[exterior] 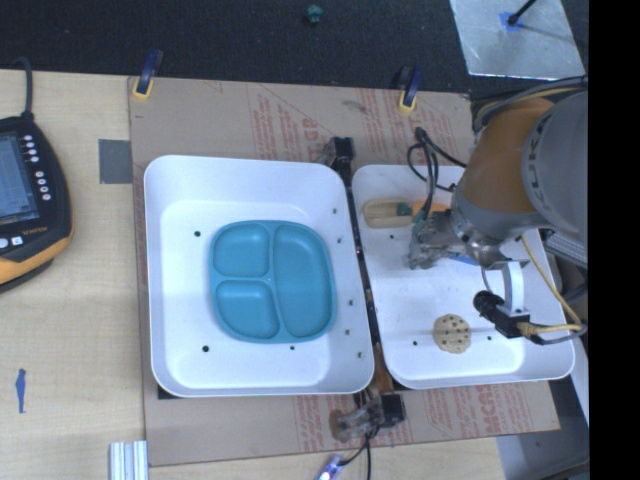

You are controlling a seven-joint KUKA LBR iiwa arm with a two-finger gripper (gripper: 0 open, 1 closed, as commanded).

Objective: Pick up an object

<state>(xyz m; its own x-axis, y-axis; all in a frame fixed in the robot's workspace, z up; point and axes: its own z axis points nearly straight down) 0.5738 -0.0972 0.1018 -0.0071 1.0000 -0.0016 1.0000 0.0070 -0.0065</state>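
My gripper (425,251) reaches down into the right bin (400,363) near its middle, under the grey arm with the orange band (505,168). A brush with a tan wooden handle (385,212) lies at the bin's far left, just beyond the gripper. A round tan cookie with dark spots (452,333) rests on the bin floor nearer the front, apart from the gripper. The arm hides much of the bin's right half. Nothing visible sits between the fingers.
The left bin (170,268) holds a blue plate with three compartments (272,280). A teach pendant (28,198) lies at the bench's far left. Cables (520,308) hang from the wrist over the right bin. Clamps (148,73) hold the cardboard at the back.
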